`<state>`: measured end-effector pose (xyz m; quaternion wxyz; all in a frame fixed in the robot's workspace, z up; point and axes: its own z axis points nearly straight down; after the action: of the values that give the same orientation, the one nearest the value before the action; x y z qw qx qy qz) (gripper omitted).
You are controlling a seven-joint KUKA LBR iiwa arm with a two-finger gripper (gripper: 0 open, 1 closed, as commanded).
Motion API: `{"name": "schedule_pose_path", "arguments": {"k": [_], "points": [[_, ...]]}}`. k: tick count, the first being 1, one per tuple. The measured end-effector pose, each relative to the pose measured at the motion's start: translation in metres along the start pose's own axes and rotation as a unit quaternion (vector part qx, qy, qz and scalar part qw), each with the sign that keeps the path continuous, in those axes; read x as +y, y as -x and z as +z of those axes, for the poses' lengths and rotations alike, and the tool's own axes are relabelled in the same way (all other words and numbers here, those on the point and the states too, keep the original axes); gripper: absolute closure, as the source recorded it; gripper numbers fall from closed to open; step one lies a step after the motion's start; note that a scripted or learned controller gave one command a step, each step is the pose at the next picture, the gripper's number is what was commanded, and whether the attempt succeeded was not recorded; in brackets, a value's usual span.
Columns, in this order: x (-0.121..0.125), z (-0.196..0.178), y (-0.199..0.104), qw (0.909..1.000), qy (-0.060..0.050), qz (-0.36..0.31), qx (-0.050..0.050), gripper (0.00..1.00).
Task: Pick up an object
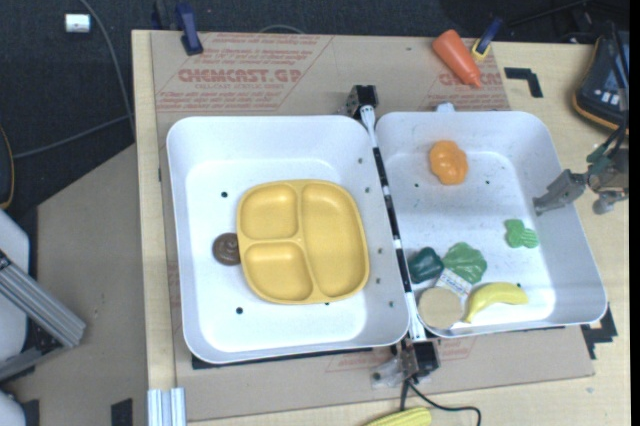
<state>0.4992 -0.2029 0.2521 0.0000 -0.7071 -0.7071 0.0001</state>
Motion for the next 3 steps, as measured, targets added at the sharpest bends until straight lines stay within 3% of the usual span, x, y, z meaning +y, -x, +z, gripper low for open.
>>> {"name": "schedule_pose_path", "arguments": {"k": [1,2,3], "points": [[-0.02,0.09,-0.046,1.0,-0.001,0.0,0.0,0.0],[-0.011,0.167,-0.093,1.0,0.001,0.001,-0.001,0.0],[0.055,0.167,-0.064,1.0,0.001,0.0,0.0,0.0]]}}
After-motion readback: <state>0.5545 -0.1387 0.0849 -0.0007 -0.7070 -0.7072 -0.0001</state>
